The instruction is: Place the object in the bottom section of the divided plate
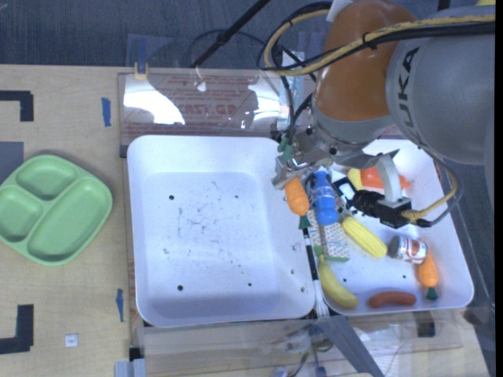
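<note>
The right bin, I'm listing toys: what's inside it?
The right bin holds a banana, corn, two carrots, a sausage and a bottle. The arm covers its far part.

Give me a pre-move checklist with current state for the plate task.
1. Green divided plate in view on the bench, left of the bins: ok.
2. Plate's large section free to receive: ok.
3. Object held by the gripper: cannot tell; arm covers it.
4. Gripper over the right bin, near the carrot and blue bottle: ok.
5. Candidates crowded: corn, banana, sausage lie close together: not ok.
6. Path over the left bin toward the plate: ok.
</note>
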